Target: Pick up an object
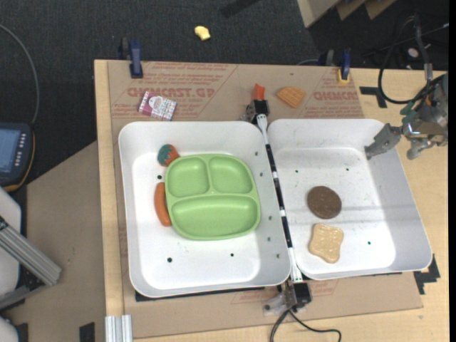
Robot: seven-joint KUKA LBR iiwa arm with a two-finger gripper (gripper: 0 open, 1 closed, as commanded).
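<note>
Grey metal marks the tool (pixel 417 130), which sits at the right edge of the frame, just above the upper right corner of the right bin (pixel 399 251). One grey finger (pixel 377 142) reaches down and left over the bin's rim. Whether the tool is spread or pressed together cannot be told from this angle, and nothing can be seen between its parts.

Inside the right bin, well apart from the tool, a round brown cookie (pixel 324 201) lies near the centre. Just below it rests a tan, toast-shaped cracker (pixel 326 243), close to the cookie but not clearly touching it.

The left bin (pixel 142 255) sits beside the right one, their inner edges meeting at the middle of the frame. It holds a green divided plate (pixel 211 196) with three compartments. An orange sausage-shaped piece (pixel 162 204) lies against the plate's left edge, and a small teal and red object (pixel 167 154) sits at the plate's upper left corner.

On the brown cardboard-covered counter (pixel 214 91) above the bins lie a small pink and white packet (pixel 157 105) at upper left and a tan cracker-like piece (pixel 291 96) near the top centre. A small yellow object (pixel 202 32) lies on the dark floor beyond.
</note>
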